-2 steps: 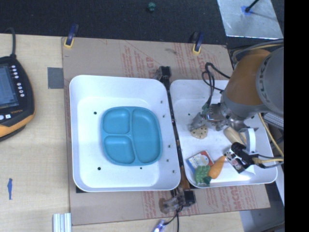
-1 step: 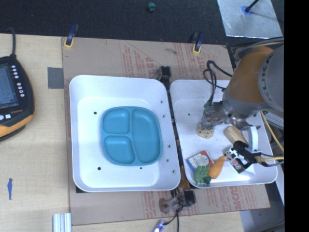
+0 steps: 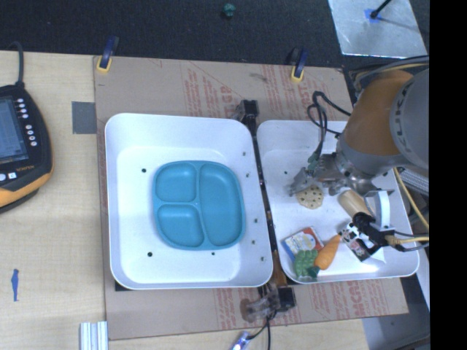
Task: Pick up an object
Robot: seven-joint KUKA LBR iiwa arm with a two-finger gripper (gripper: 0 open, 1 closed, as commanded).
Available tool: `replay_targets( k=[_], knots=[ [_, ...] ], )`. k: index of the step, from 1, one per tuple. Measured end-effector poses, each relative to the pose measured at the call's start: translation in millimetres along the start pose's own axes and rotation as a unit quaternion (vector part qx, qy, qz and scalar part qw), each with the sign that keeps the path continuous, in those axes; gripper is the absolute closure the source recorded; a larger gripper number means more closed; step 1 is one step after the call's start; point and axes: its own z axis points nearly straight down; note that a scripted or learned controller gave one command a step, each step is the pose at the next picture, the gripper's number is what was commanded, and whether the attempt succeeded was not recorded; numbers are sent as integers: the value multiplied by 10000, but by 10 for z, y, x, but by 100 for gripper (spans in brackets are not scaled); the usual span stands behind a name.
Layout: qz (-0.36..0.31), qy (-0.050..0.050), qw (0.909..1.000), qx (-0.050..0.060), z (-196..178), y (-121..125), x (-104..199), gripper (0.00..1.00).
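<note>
Bench (image 3: 51, 268): pale wood top, its middle covered by a brown cardboard sheet (image 3: 182, 86) held at the far edge by two clamps, one (image 3: 106, 55) toward the left and one (image 3: 297, 63) toward the right. On the cardboard, two shallow white bins side by side and touching: left bin (image 3: 120, 195), right bin (image 3: 277, 141). At the bench's left edge, directly on the wood, a black-and-orange handheld controller (image 3: 18, 148); a grey tape patch (image 3: 84, 117) lies between it and the left bin.
</note>
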Motion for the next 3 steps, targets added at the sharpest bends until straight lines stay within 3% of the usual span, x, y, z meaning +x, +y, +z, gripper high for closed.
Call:
replay_targets(
  k=[1, 2, 3],
  knots=[
    [-14, -10, 10000, 1, -102, 3, -10, 100],
    [-15, -12, 10000, 3, -101, 2, -9, 0],
    [14, 4, 10000, -17, 163, 298, 56, 0]
  ],
)
